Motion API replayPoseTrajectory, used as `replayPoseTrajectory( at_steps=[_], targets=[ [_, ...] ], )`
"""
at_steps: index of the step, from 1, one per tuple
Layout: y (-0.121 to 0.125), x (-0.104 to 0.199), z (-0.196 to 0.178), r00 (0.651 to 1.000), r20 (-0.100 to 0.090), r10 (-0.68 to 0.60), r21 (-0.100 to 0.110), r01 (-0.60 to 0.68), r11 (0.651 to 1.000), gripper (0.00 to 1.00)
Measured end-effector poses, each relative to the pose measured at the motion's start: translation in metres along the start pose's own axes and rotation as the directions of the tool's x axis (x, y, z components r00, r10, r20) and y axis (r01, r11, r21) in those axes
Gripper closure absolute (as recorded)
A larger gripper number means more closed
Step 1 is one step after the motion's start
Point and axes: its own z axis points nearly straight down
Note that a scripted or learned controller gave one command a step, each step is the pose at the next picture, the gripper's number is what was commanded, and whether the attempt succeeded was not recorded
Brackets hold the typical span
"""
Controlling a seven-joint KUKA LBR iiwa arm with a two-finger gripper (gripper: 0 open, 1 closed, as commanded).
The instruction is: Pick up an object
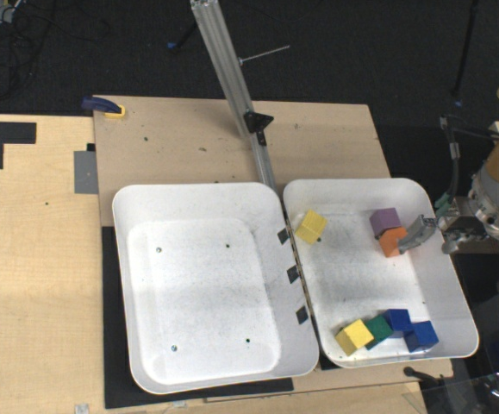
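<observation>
Gripper [414, 234] is just touching the orange block [390, 244] in your right bin [443, 270], can't tell its state, so nothing's picked up yet

Slanted overhead view of both bins [199, 198]
</observation>
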Motion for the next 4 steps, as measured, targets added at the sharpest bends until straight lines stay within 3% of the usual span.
replayPoseTrajectory(
  at_steps=[2, 3, 4],
  targets=[
    [0.005, 0.006, 0.090, 1.000, 0.000, 0.004, 0.000, -0.004, 1.000, 0.00],
    [0.005, 0.004, 0.077, 1.000, 0.001, 0.010, -0.003, -0.010, 1.000, 1.00],
    [-0.003, -0.002, 0.021, 1.000, 0.004, 0.010, -0.010, -0.010, 1.000, 1.00]
  ],
)
